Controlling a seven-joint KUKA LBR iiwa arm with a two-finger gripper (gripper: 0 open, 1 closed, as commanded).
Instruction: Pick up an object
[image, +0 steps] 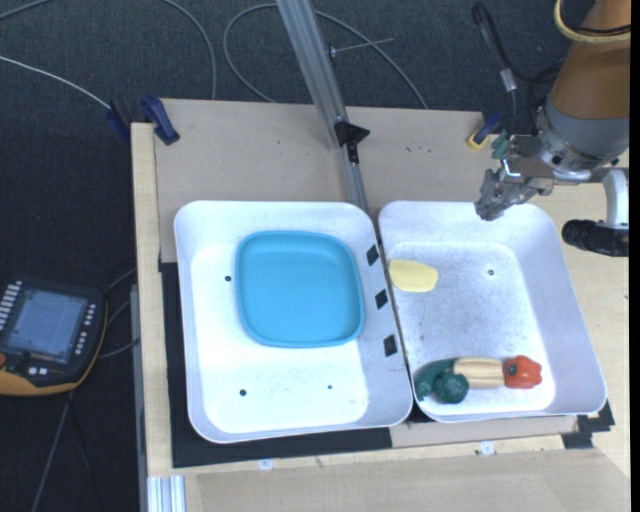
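Camera view, looking down at a slant on 2 white bins set side by side on the table (250, 140). My hand (492, 207) hangs over the far rim of the right bin (560, 260), pointing down, with nothing between its fingers; how far apart they stand I cannot tell, since they read as 1 dark, blurred tip.

The right bin carries 4 candidates. A pale yellow piece (413, 276) lies alone near the bin's left wall, well apart from the rest. Along the near wall sit a dark green lump (442, 384), a tan stick-like piece (478, 372) and a red piece (521, 372), in a row and touching or nearly so. The left bin (200, 300) holds a shallow blue tray (299, 288).

I judge all 4 small things to be light toy pieces, probably stiff and smooth, so liable to slip from a shallow pinch. The yellow piece looks the easiest: free on every side, best taken across its narrow width. The 3 crowded pieces leave little room for fingers, and the wall behind them hinders approach.

Hard to make out: the exact shape of the green lump, whether the tan piece overlaps its neighbours, and my arm above the orange band, cut off by the frame.
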